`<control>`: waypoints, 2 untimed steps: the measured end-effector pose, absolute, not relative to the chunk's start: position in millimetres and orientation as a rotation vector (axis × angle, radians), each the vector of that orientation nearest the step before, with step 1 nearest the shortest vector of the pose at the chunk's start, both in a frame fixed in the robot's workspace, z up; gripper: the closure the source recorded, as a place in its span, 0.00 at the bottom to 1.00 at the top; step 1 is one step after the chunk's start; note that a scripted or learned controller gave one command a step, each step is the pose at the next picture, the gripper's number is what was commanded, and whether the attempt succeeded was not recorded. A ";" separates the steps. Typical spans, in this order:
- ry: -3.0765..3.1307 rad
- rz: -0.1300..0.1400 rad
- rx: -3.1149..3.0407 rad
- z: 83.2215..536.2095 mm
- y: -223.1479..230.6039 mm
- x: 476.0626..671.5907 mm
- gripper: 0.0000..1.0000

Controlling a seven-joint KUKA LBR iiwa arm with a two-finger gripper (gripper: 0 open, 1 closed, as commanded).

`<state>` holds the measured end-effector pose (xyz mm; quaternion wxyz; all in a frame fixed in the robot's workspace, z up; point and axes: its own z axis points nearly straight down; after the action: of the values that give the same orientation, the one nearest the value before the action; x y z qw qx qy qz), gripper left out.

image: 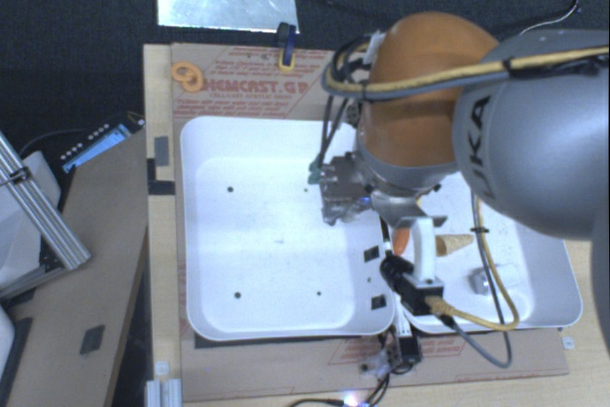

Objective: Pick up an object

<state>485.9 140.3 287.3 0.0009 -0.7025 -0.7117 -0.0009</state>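
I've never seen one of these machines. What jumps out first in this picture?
The big grey arm with its orange band dominates, reaching in from the right over the seam between the two white bins. The left bin spreads wide and white below it. In the right bin, small objects peek out beside the arm: an orange piece and a tan cone.

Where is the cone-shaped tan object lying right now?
The cone-shaped tan object lies in the right bin, just right of the arm's wrist hardware, with a small grey object nearby.
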 end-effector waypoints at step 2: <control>-2.233 -0.005 -2.211 334.7 147.9 487.3 1.00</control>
<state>487.3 147.9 334.7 -0.0004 -0.7036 -0.7106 -0.0017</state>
